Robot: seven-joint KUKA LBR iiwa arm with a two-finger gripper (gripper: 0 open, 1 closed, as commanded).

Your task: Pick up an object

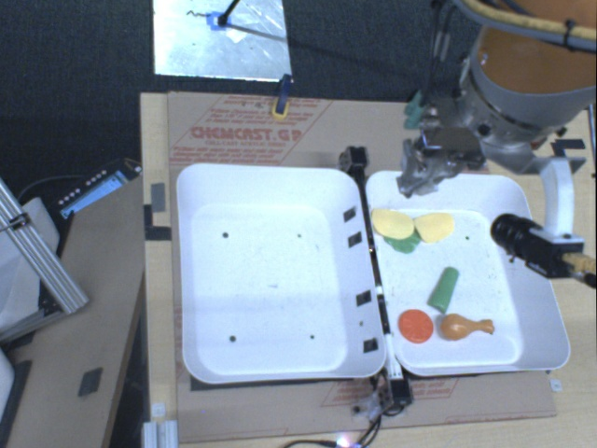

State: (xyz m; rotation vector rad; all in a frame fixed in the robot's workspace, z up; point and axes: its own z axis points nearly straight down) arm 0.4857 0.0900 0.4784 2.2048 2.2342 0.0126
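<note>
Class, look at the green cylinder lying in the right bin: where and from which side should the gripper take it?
Grip the green cylinder at mid-length, coming straight down, closing across its narrow width. It lies tilted with free space on both long sides, so that should fit.

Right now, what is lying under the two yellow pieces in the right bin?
A green piece shows beneath the yellow pieces. Most of it is covered, so its shape cannot be told.

bench [112, 278] is light wood, with a brown cardboard sheet [252, 129] printed in red lying flat on it. two shallow white bins sit side by side on the cardboard: left bin [270, 278] and right bin [536, 343], touching along a black clipped seam [368, 259]. a small dark patch [90, 382] lies on the bare wood at lower left.
</note>
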